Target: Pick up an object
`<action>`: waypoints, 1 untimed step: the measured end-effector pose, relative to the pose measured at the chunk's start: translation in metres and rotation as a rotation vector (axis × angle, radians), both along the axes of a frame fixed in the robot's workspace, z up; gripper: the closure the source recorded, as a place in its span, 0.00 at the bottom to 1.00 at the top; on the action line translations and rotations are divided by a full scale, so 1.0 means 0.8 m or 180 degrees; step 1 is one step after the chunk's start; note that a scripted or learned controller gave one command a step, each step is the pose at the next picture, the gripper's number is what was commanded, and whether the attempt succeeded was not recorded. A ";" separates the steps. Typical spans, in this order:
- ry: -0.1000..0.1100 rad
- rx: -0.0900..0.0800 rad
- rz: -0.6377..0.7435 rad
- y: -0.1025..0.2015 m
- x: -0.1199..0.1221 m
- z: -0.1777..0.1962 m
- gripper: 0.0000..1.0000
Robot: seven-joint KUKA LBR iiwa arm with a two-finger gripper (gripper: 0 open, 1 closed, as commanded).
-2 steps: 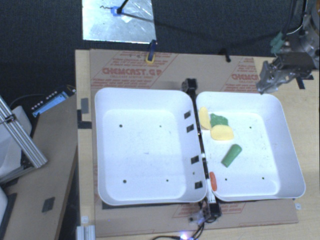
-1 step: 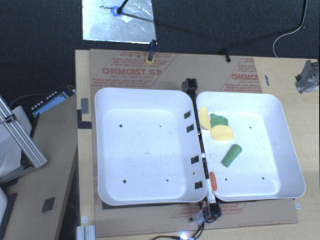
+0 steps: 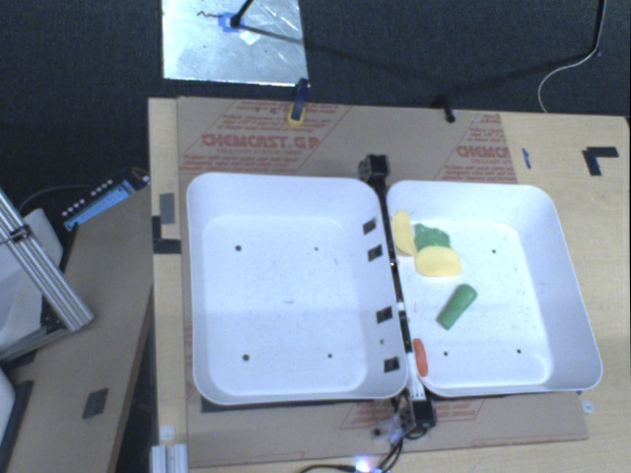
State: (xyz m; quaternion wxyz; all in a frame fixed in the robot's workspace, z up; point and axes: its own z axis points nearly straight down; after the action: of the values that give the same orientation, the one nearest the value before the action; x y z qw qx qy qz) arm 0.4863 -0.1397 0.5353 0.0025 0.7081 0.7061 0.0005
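Observation:
The right bin (image 3: 552,264) holds several small objects near its left side. A pale yellow piece (image 3: 402,231) leans against the left wall. Beside it lies a dark green lump (image 3: 432,236), and just below that a yellow rounded piece (image 3: 438,262). A green cylinder (image 3: 456,305) lies tilted toward the bin's middle. A small orange-red piece (image 3: 421,357) rests at the lower left wall.
The left bin (image 3: 286,284) sits beside the right one, joined by a black clip strip (image 3: 394,294). Both rest on a cardboard sheet (image 3: 345,136) on the wooden bench. A metal plate (image 3: 235,26) lies on the dark floor behind. An aluminium frame (image 3: 39,274) stands at left.

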 end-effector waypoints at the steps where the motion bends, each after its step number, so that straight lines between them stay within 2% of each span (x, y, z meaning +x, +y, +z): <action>1: 0.0001 -0.0004 -0.0005 -0.088 0.000 0.000 1.00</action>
State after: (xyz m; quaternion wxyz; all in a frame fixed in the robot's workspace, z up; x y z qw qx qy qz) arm 0.4860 -0.2104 0.5352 0.0028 0.7087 0.7055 -0.0001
